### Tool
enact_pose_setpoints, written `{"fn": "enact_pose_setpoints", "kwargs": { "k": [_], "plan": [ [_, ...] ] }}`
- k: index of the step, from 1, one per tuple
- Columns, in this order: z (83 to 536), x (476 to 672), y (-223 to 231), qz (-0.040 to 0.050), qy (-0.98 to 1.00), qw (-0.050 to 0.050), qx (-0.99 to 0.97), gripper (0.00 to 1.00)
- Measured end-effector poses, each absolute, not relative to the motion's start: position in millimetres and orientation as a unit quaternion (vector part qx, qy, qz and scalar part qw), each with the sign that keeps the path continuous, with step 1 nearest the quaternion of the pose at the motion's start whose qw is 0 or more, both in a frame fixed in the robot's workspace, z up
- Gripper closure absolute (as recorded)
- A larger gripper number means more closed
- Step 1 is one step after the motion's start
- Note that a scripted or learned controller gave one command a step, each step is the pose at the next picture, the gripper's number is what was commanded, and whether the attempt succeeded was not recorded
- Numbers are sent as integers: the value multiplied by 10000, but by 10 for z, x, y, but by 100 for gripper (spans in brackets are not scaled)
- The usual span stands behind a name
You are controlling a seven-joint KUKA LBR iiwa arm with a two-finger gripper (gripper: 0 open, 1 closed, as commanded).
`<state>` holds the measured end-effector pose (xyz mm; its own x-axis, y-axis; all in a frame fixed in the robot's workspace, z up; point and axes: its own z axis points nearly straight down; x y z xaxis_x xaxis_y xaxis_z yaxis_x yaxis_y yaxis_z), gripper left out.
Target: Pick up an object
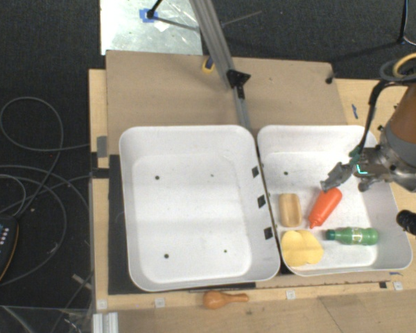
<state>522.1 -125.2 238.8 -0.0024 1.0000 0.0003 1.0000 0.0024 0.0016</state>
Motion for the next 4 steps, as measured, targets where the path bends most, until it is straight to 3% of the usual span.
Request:
{"fn": "enact_pose_setpoints", "kwargs": {
  "k": [2, 3, 4],
  "plan": [
    [1315, 5262, -1204, -13, 7072, -24, 7070, 0],
    [919, 5281, -1206, 16, 7069, 8, 7073, 0],
    [1039, 5294, -1203, 29, 7075, 23, 7067, 100]
  ]
}}
